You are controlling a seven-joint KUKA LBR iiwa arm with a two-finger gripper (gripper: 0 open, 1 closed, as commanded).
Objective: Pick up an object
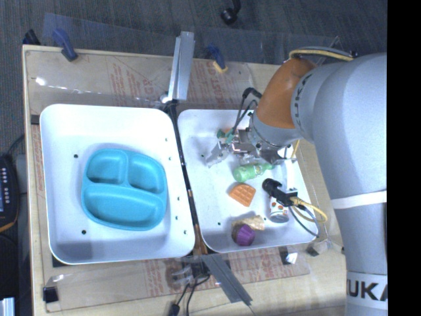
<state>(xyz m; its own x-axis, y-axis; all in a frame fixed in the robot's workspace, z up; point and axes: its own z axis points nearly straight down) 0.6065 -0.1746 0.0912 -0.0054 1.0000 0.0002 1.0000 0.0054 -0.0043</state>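
Gripper sits low in the far half of the right bin, reaching in from the right on the grey arm, whose orange band shows above the wrist. Whether the gripper is open or closed cannot be told from this angle, and nothing can be seen held in it. The things to pick all lie in the right bin. A small teal piece lies just beside the gripper on the far side. A green thing lies on its side close to the gripper's right and a little nearer the camera. Just below the green thing is an orange wedge, apart from it. Near the front wall a purple lump touches a small tan piece, and a small pale tin stands to their right. The left bin holds a blue divided plate, lying flat near its middle. Both bins rest side by side on the wooden bench.
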